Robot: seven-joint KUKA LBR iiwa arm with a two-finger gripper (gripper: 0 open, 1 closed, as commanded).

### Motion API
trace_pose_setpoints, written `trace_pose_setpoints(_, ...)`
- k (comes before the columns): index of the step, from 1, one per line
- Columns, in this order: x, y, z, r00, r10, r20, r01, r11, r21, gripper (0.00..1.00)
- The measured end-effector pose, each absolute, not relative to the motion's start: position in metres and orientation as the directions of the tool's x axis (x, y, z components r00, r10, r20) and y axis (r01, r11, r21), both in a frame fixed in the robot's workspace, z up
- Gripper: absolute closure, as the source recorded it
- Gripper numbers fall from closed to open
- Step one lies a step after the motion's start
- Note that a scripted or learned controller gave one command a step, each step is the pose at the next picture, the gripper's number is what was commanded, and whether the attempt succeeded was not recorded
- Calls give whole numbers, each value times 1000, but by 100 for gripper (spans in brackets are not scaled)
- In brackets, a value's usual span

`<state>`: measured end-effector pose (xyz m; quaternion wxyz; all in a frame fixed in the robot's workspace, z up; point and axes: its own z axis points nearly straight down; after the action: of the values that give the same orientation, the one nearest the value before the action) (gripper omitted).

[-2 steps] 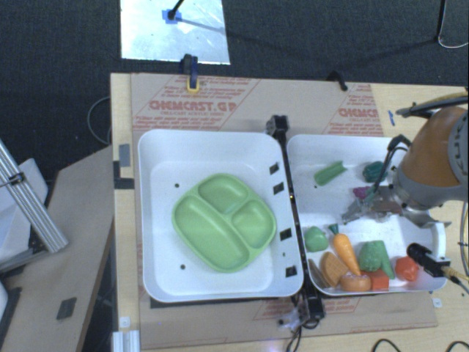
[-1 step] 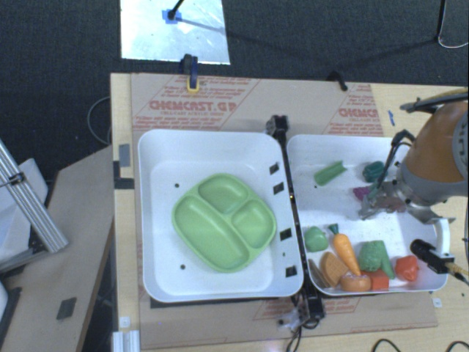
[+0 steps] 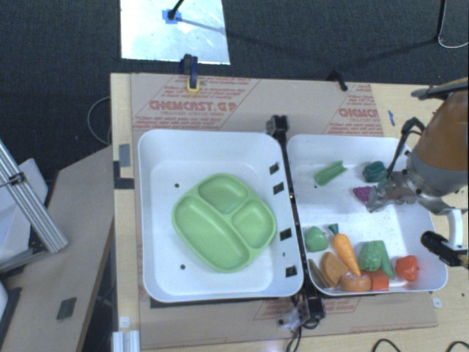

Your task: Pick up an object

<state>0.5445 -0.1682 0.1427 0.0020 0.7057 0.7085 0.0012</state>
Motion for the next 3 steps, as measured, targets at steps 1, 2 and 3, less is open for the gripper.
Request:
trace_pose_setpoints(1, 546, -175, 188, -3, 1000, -2, 1000, 3, 6, 100)
trace_pose_setpoints(2, 547, -175, 227, -4, 1000, -2, 1000, 4, 6, 100)
trace_pose_setpoints(3, 544, -117, 219, -9, 1000, 2, 1000, 9, 1, 100)
